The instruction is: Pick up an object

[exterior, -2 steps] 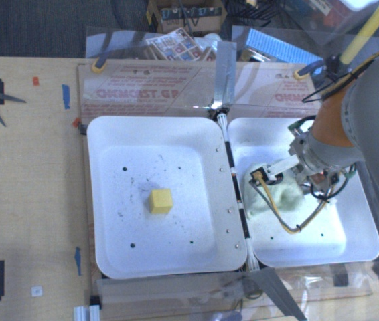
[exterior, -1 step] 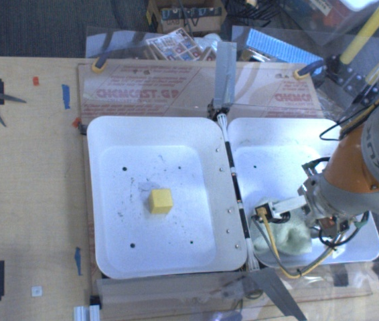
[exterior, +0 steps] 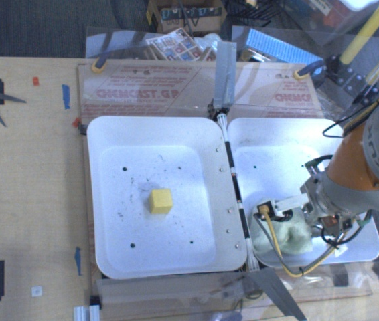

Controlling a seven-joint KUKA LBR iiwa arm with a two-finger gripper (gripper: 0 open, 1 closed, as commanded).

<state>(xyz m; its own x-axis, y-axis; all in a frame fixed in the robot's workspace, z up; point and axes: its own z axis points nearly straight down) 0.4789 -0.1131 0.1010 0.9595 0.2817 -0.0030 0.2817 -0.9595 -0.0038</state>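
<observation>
Two-finger gripper (exterior: 290,229): low in the right white plastic bin (exterior: 276,146), near its front edge, over a pale green soft lump (exterior: 295,238), presumably to grasp it; grip state cannot be told. Small yellow foam cube (exterior: 161,201): loose at the centre of the left white plastic bin (exterior: 109,139), well apart from the arm.

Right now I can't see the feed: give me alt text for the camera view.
The grey arm's gripper is low in the right bin, over a pale green soft object. A yellow block sits alone in the left bin.
</observation>
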